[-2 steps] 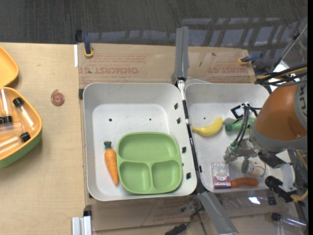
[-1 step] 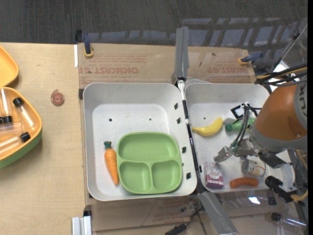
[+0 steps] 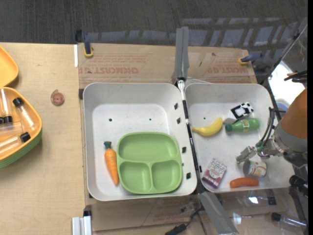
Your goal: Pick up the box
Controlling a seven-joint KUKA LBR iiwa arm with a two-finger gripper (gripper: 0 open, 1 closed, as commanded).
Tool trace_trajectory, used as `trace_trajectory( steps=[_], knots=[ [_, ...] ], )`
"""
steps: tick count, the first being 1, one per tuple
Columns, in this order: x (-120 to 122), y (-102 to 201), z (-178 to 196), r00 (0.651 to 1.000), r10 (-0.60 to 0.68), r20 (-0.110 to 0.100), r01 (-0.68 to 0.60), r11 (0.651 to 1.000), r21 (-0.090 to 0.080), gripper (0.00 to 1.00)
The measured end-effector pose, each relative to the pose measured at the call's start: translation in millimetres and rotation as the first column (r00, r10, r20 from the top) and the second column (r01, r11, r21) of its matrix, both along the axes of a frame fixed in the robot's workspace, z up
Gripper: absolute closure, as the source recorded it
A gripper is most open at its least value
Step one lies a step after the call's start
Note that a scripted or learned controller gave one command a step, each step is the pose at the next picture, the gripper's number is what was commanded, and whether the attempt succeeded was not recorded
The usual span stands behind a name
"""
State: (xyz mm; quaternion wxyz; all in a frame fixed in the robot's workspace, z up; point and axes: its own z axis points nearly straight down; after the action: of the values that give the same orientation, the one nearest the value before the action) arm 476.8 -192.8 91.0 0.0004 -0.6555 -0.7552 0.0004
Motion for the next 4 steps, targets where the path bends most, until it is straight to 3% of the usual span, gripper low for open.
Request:
trace_trajectory(
  steps=[1, 2, 3, 4],
  knots=[
    [1.1, 120.5, 100.0, 0.986, 0.169, 0.001, -0.169, 0.986, 0.0, 0.0],
    [1.2, 92.0, 21.8, 0.891, 0.455, -0.001, -0.455, 0.891, 0.002, 0.0],
    [0.4, 16.0, 0.6, 0.948, 0.319, 0.001, -0.319, 0.948, 0.0, 0.0],
    [111.7, -9.1, 1.1, 0.961, 0.278, 0.003, -0.278, 0.961, -0.002, 0.0]
  ],
)
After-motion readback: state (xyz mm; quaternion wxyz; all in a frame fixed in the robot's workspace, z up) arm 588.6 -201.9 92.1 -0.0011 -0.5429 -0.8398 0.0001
